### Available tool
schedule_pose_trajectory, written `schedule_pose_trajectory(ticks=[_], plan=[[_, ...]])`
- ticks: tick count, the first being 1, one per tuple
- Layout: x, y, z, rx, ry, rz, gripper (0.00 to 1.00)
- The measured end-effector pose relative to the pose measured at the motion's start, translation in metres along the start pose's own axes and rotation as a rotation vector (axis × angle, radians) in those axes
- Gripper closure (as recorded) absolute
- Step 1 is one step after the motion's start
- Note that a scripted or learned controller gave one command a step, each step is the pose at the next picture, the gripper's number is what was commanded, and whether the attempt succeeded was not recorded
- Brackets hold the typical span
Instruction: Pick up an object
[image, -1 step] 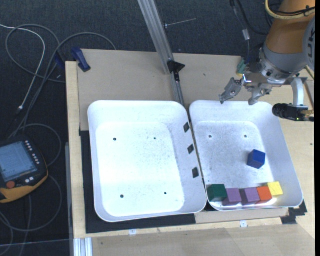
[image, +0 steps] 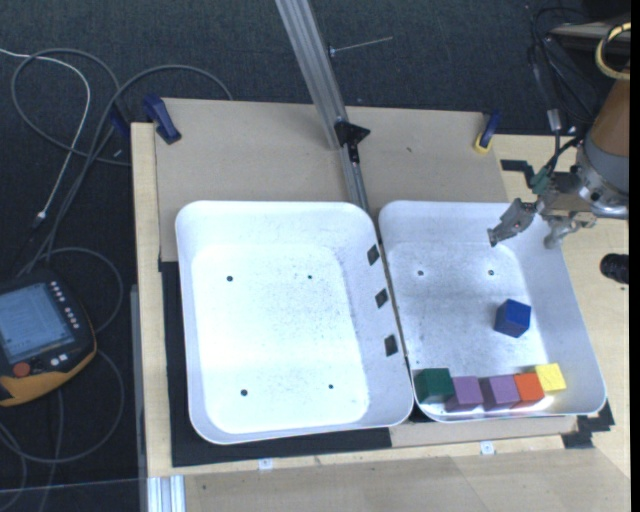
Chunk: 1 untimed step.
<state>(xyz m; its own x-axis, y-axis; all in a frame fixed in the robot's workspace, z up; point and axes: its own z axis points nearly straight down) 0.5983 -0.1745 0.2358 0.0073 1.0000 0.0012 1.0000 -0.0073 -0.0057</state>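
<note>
Well, my fingers (image: 530, 228) were spread open and held nothing, up above the blue cube (image: 513, 317). That cube sat alone in the right bin (image: 440, 250), past the row of colored blocks (image: 490, 387).

Two white bins are seen side by side on the bench (image: 250, 130). In the right bin (image: 440, 240), a blue cube (image: 513, 318) is set apart from a row of green, purple, orange and yellow blocks (image: 490, 387) along the near edge. The gripper (image: 530, 230) is held with fingers spread over the far right corner.
</note>
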Motion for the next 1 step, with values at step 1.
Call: schedule_pose_trajectory(ticks=[1], plan=[[-0.0255, -0.0309, 0.0924, 0.005, 0.002, -0.003, 0.00]])
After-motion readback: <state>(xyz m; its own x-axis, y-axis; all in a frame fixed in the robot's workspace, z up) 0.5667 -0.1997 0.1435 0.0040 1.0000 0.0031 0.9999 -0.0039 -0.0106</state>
